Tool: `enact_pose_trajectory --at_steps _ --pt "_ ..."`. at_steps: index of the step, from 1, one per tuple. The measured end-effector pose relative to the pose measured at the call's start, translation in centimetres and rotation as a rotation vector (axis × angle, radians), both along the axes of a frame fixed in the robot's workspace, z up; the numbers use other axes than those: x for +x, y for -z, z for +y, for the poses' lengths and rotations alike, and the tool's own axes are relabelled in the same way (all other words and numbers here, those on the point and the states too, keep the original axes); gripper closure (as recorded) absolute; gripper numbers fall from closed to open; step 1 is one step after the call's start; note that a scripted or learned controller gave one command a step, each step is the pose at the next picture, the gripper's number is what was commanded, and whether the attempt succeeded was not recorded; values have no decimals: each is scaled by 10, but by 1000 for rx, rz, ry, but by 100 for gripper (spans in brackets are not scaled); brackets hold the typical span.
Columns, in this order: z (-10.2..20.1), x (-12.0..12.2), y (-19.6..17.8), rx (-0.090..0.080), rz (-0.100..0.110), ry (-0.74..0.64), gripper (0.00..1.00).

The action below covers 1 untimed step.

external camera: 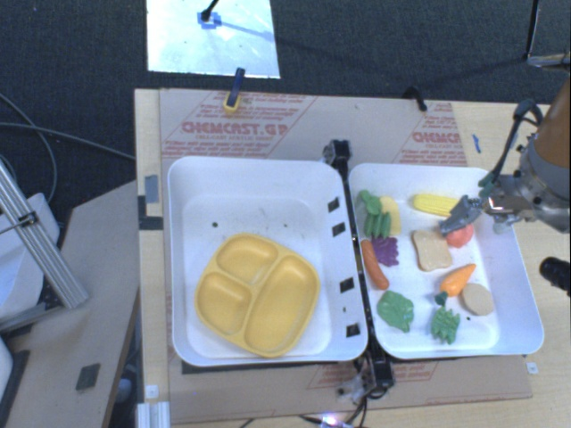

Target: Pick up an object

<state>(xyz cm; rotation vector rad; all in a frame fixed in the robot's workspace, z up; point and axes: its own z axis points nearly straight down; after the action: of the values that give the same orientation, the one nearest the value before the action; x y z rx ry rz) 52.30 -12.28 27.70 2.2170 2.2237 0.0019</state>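
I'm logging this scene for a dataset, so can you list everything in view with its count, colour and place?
Bins: two, white, side by side on the bench.
Divided tray: one, yellow, in the left bin.
Corn: one, yellow, right bin, far side.
Bread slice: one, tan, right bin, centre.
Carrots: two, orange, right bin, one centre-right and one at the left wall.
Grapes: one bunch, purple, right bin, left part.
Green vegetables: several, right bin, near side and far left.
Red piece: one, under the gripper.
Round beige piece: one, right bin, near right.
Gripper: one, grey, over the right bin.
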Motion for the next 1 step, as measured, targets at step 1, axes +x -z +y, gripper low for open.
enact_pose_trajectory --at_steps 1 --pt "-19 -40 129 3 14 6 0"
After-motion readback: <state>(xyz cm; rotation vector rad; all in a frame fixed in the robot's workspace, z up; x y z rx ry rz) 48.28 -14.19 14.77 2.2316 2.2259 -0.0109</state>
